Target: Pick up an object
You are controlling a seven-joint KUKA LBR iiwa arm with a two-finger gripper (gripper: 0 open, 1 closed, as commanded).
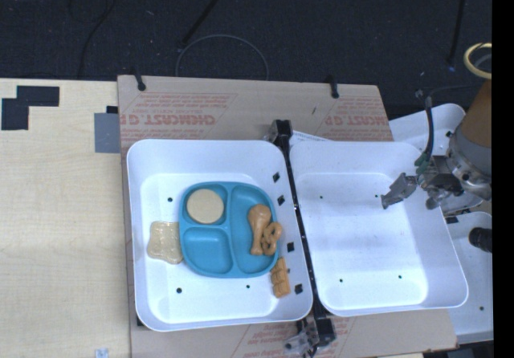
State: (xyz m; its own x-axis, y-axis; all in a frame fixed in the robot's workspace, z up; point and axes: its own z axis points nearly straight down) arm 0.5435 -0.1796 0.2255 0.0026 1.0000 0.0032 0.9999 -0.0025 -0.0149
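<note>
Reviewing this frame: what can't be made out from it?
- Hand: small, dark; open or shut unclear.
- Arm: cut off by the right edge.
- Tan piece left of the tray: too small to identify.
- Pieces by the divider: too small to identify.

You see two white bins (217, 157) on a pale wood-grain counter (56, 228). The divided plate (215, 256) is bright blue. It carries a tan round disc (204, 205) and a golden-brown pretzel piece (263, 229). The cardboard sheet (249, 107) is brown with red lettering.
</note>
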